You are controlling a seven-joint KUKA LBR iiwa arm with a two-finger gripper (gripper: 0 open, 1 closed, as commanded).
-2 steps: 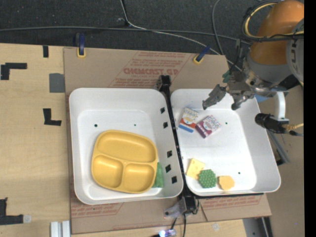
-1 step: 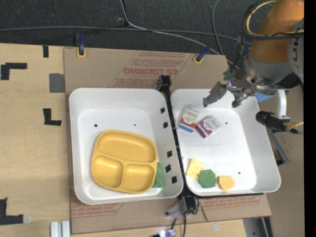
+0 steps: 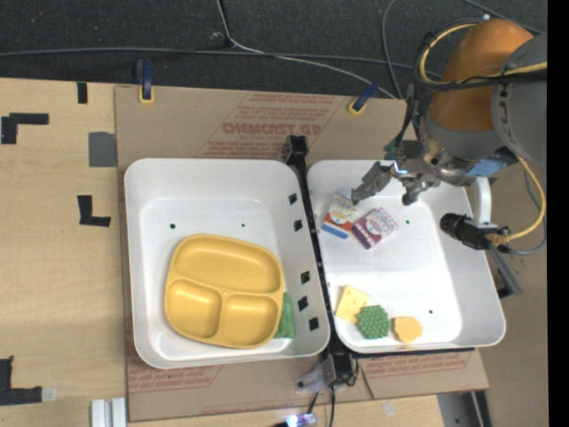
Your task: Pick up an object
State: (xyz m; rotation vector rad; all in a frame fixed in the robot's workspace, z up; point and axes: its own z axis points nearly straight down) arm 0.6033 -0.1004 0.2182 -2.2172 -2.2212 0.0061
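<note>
Small packets point(image 3: 342, 213) and point(image 3: 375, 225), the likeliest things to pick, lie in the right bin point(image 3: 462, 314) toward its 11 o'clock corner, resting on the floor of the bin. The tool point(image 3: 389, 185) hangs just above them at their 1 o'clock, its two fingers spread apart with nothing between them. At the bin's 6 o'clock sit a yellow wedge point(image 3: 350, 302), a green knobbly piece point(image 3: 372, 321) and an orange piece point(image 3: 408, 329). The left bin point(image 3: 147, 238) carries a yellow divided tray point(image 3: 222, 289). By my reading nothing is lifted yet: descent, closing and raising all remain
</note>
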